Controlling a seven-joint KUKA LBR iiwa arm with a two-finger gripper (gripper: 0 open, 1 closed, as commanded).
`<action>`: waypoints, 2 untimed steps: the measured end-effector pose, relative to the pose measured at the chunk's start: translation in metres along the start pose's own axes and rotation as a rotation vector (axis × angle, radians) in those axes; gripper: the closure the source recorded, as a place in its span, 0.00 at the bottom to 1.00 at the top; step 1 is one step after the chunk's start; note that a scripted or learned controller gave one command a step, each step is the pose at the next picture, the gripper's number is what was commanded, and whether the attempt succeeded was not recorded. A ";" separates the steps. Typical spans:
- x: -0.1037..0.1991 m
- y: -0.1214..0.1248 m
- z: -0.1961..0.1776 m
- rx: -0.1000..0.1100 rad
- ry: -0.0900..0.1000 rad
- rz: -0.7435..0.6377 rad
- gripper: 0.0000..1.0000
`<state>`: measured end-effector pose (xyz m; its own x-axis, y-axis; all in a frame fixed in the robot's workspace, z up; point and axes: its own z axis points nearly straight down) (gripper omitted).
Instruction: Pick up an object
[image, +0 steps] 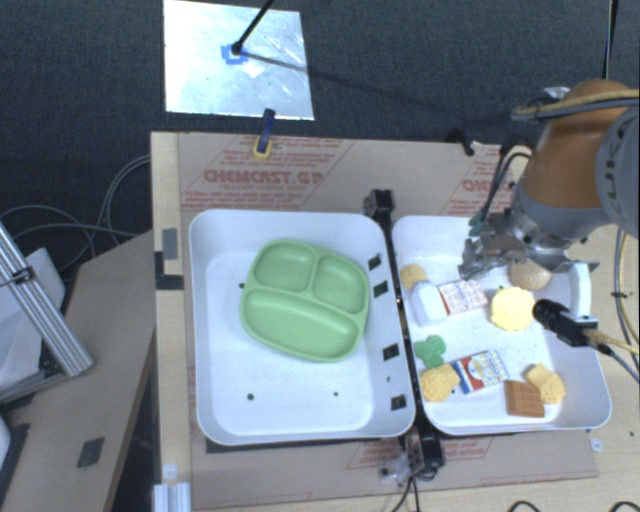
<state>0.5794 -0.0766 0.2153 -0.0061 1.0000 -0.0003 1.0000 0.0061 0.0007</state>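
- The gripper (482, 256) hangs low over the rear of the right bin (598, 400), just behind a white carton with red print (462, 297); whether its fingers are apart or together I cannot tell, and nothing shows clearly between them.
- The grey arm, with its orange band (565, 165), comes in from the right and covers the bin's far right corner.
- Both bins are shallow, glossy white, with rounded corners; there are two, side by side, with black clips (385, 262) along the shared edge.
- The left bin (215, 330) holds one thing: a matte green plate (305, 298) of smooth plastic, rounded, split into three compartments.
- The right bin holds small toy foods: a pale yellow disc (513, 308) beside the carton, a tan rounded lump (529, 275) partly under the arm, a small orange-yellow piece (412, 274), a green leafy piece (431, 350), a bumpy golden nugget (438, 382), a flat box printed blue and red (482, 370), a brown square wafer (524, 398) and a yellow cracker-like piece (546, 384) touching it.
- The bins rest on a brown printed cardboard sheet (270, 175); a reflective square panel (238, 60) lies behind.
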 end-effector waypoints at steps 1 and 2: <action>-0.008 0.000 -0.019 -0.002 0.000 0.005 1.00; -0.010 -0.001 0.000 0.000 0.000 0.005 1.00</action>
<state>0.5785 -0.0862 0.2158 -0.0011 1.0000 -0.0005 1.0000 0.0011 0.0005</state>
